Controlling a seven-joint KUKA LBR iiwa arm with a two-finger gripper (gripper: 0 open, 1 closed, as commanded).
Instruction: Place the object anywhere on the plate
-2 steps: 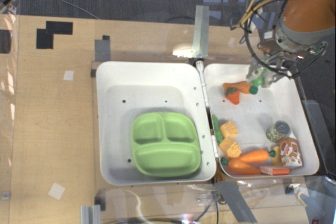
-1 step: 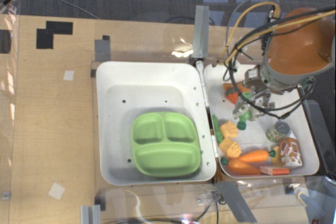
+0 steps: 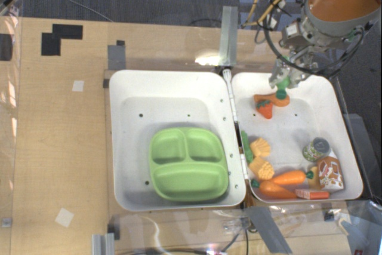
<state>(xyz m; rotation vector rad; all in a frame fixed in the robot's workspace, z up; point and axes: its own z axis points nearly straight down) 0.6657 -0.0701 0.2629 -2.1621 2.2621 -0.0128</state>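
At the left and centre of the frame, the green plate (image 3: 188,164) is lying in the lower part of the left bin (image 3: 128,128), three compartments showing, with nothing resting on it. The bench (image 3: 59,146) is spreading bare wood further left.

Moving right across the divider, the right bin (image 3: 334,128) is holding the clutter. A small green piece and yellow corn-like pieces (image 3: 260,158) are crowded along its left wall, and two orange carrots (image 3: 280,183) are lying along the lower edge beside a red-and-white carton (image 3: 329,173) and a small tin (image 3: 316,149).

In the upper part of that bin, an orange toy carrot with a green top (image 3: 277,98) is lying just beside a small red piece (image 3: 265,109). This carrot is judged to be the task's object, being nearest the claw (image 3: 285,77), which is hanging directly above its green end at the upper right of the frame. Whether the claw is apart or together cannot be told; its tips are being blurred against the toy.

Several risks are being judged from here. The green top could be pinched alone and slipped out during lifting. The red piece could be nudged or caught along with the carrot. The load could be dropped on the divider or short of the plate, since the whole right bin is being crossed.
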